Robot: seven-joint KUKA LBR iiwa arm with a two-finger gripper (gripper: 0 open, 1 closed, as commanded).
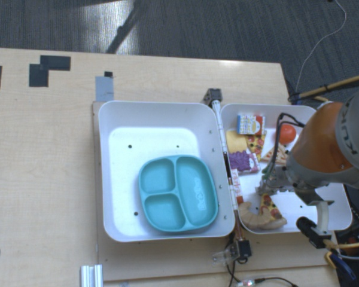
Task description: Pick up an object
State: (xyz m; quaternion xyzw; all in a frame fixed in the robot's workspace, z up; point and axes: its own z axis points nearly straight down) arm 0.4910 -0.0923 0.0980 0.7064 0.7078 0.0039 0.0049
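- Over the right bin [341, 217] the gripper [267, 187] is seen low among the food items, reaching in from the right; whether it is wide or narrow cannot be told, because the wrist with the orange band hides much of it
- Just beside the gripper a pizza slice [267, 207] and a flat tan piece [260, 219] are found; a purple bunch of grapes [244, 160], a yellow piece [236, 140], a small carton [249, 124] and a red tomato [287, 133] lie further up the bin
- Nothing is seen held, so the step is judged to be the approach for a grasp
- Next, a closing on one item and a straight lift are called for
- A blue divided tray [178, 192] is lying in the left bin [149, 124], well apart from the gripper
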